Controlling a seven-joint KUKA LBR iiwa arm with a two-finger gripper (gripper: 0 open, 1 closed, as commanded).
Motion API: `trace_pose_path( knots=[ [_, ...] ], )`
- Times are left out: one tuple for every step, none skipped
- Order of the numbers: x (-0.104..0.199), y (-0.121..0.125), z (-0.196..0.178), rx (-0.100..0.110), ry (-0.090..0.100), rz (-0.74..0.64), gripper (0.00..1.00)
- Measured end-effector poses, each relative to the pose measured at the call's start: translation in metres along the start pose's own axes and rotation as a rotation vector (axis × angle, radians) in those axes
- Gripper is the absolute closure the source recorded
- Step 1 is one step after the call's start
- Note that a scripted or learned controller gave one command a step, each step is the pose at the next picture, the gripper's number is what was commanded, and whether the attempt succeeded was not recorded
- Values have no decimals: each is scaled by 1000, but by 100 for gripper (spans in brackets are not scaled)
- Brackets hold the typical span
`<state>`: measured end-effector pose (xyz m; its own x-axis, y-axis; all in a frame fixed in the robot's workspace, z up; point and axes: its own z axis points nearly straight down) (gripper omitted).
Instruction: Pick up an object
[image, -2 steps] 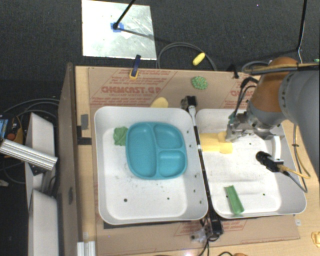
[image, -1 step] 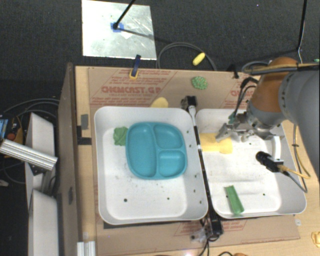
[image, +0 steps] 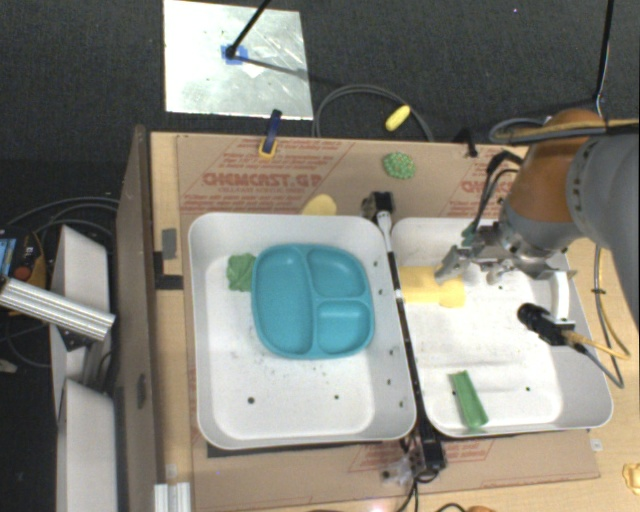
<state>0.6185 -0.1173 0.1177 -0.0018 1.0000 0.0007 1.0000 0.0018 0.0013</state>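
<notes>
Gripper low in right bin, fingers apart, nothing between them. We see yellow block just below-left of fingertips, green strip well below. We judge grasp not yet made; closing and lift remain.

Single fixed cam, mounted above the bench and angled down at a slant, takes in both white bins: left bin near frame centre, right bin beside it toward the frame's right. Taken from a moderate distance, w/ the bench's far edge toward the top of frame, dark floor beyond it and the near edge at bottom. The grey-and-orange arm enters from frame right, over the right bin's far side.
</notes>
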Motion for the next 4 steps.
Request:
trace_pose_path(
  knots=[
    [8,-17,33,3,0,1,0],
    [-5,-84,34,7,0,4,0],
    [2,8,32,-9,-3,-6,0],
    [2,-11,2,-1,-1,1,0]
  ],
)
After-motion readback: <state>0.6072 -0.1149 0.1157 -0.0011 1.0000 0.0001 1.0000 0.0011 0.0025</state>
